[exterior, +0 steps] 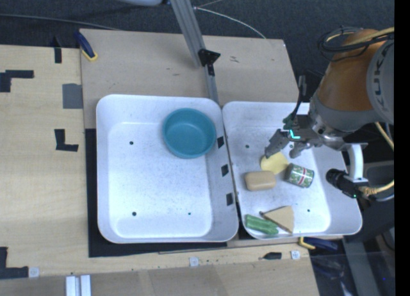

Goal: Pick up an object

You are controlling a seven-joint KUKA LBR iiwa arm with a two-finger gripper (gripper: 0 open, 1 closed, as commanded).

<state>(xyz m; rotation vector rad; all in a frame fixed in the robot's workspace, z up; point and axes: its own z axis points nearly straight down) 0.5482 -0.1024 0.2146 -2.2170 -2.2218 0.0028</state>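
Objects for picking lay in the right bin (320,112), and you would have found five of them clustered toward its middle and near edge. A yellow piece (275,162) sat just under the pincer (289,144), partly covered by its fingers. Just beside it, toward the near side, lay a tan soap-like block (260,180), and to the right of that a small green and white can (299,175) rested on its side. Closer to the bin's near rim, a tan wedge (280,216) lay touching a green pod-shaped item (261,225).

You could see the pincer hanging over the yellow piece, its two dark fingers spread apart with nothing between them. One finger reached toward the bin's centre, the other pointed toward the can. Whether the fingertips touched the yellow piece or the bin floor could not be told from this slant.

The arm (349,90) came in from the right, its orange band above the grey wrist.

In the left bin (122,179), a blue bowl (189,132) stood upright near the far right corner, well apart from the pincer. Both bins sat side by side on the tabletop (38,160).
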